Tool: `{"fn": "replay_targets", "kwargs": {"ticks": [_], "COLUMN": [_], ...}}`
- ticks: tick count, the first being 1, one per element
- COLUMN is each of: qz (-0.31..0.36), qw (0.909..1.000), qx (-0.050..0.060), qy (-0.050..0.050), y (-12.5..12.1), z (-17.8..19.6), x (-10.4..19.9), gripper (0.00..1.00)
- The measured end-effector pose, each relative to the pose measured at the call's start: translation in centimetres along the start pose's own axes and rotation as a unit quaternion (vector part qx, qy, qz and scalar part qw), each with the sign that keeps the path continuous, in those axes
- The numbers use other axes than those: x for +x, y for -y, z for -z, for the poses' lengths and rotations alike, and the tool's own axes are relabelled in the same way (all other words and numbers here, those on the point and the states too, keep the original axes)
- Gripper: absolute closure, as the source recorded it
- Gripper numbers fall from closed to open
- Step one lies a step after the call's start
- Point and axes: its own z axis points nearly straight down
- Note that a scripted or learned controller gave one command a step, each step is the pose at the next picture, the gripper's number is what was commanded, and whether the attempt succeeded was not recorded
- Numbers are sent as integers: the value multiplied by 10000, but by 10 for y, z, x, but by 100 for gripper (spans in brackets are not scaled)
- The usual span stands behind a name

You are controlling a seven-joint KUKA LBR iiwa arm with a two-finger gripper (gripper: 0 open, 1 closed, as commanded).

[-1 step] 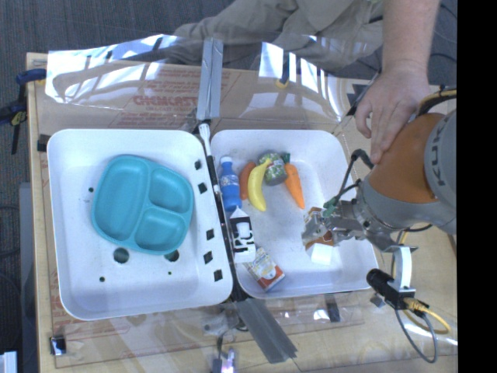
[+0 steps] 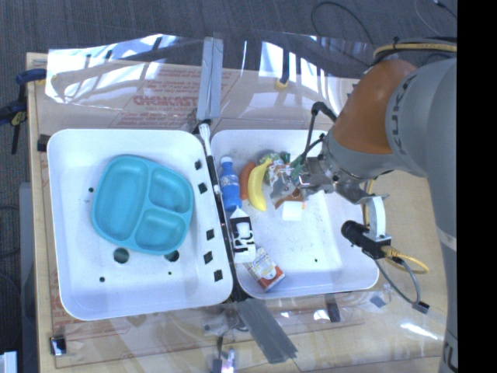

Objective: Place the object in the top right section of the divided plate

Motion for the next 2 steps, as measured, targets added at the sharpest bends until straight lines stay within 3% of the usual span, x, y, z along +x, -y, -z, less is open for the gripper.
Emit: {"fn": "replay_targets", "kwargs": {"ticks": [1,2], "qz": [537,24], "qw": [9986,10000], "qx": [26,23], "qy": [-2,5], "y": [19,-58], "z": [-15,-5], "x": [69,138], "gripper": [100,100]}}
